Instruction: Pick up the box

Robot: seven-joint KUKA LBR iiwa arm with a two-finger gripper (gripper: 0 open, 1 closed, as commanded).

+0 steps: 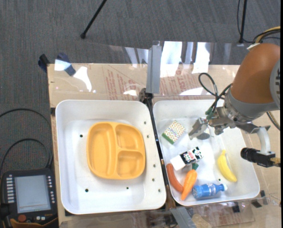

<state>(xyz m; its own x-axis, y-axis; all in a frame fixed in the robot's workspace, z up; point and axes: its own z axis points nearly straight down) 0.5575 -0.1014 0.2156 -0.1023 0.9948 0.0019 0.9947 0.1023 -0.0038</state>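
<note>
The gripper (201,128) hangs over the upper middle of the right bin (253,182), at the end of the grey arm (255,87) with its orange band, which comes in from the right and covers the bin's upper right corner. The metal fingers point left and down toward the bin floor, but they are small and blurred against the white, so I cannot tell how far apart they stand; nothing can be made out between them. Cables loop around the wrist and hide part of the tool's body.

The box (173,131), a small carton with a dotted pattern and a green edge, lies tilted on the bin floor just left of the gripper, near but apart from it, close to the bin's left wall. Below the gripper sits a black-and-white carton (187,157), lying at a slant. Beneath that lie a carrot (189,184) and a reddish sausage (175,176), side by side and close together, and a blue bottle (207,190) on its side by the bin's lower edge, next to the carrot's tip. A banana (226,166) rests toward the right wall.

The left bin (67,127) holds an orange divided plate (116,150) near its middle. A control pendant (28,195) sits on the floor at the lower left, partly cut off by the frame
</note>
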